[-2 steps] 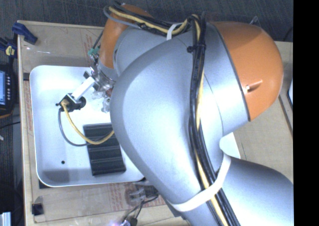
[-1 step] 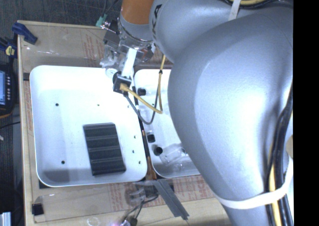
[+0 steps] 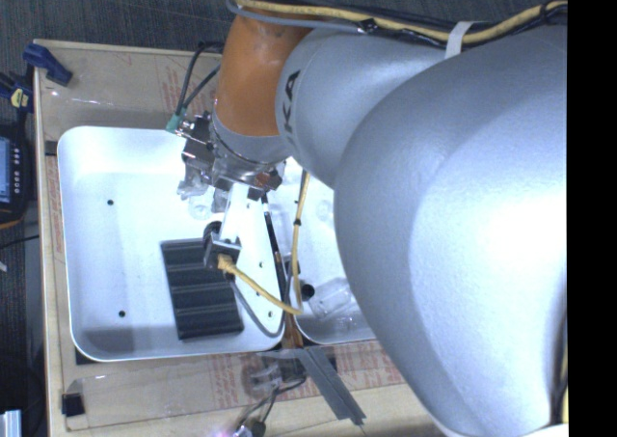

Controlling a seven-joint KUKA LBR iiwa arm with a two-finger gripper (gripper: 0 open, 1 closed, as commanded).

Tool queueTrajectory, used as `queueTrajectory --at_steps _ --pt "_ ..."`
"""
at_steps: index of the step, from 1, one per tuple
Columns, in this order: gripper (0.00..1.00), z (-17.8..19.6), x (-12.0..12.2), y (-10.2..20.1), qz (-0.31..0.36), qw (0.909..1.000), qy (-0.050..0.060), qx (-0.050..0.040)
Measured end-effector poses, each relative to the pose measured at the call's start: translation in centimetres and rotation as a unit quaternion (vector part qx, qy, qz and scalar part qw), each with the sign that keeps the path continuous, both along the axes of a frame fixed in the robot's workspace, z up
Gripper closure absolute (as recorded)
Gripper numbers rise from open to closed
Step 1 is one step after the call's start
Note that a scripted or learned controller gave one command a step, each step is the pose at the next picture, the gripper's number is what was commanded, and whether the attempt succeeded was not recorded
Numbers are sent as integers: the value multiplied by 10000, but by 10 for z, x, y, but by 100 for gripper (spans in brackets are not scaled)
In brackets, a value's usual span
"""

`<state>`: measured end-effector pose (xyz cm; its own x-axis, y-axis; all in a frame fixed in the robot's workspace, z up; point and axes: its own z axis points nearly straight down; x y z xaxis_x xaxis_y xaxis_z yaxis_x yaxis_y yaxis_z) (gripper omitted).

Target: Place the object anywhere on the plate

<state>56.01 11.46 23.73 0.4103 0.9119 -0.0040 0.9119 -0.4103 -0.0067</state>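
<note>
Left bin (image 3: 96,261): one black ribbed rectangular block (image 3: 201,292), possibly a tray, lying flat by the bin's near wall, right of centre. Gripper (image 3: 198,184): over the bin's middle, just beyond the block's far end; whether it is open or closed cannot be told.

views: one | mount: fixed above the bench (image 3: 125,78) | facing: downward at a slant, the left bin (image 3: 106,175) in the middle-left of the frame, the right bin (image 3: 333,337) mostly under the arm (image 3: 434,184) | nearness: very near to the arm, which enters from the right and covers much of the frame
</note>
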Motion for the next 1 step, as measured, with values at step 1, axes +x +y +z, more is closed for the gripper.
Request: queueTrajectory --at_steps 1 --pt "100 133 58 63 -3313 9435 -49 -9"
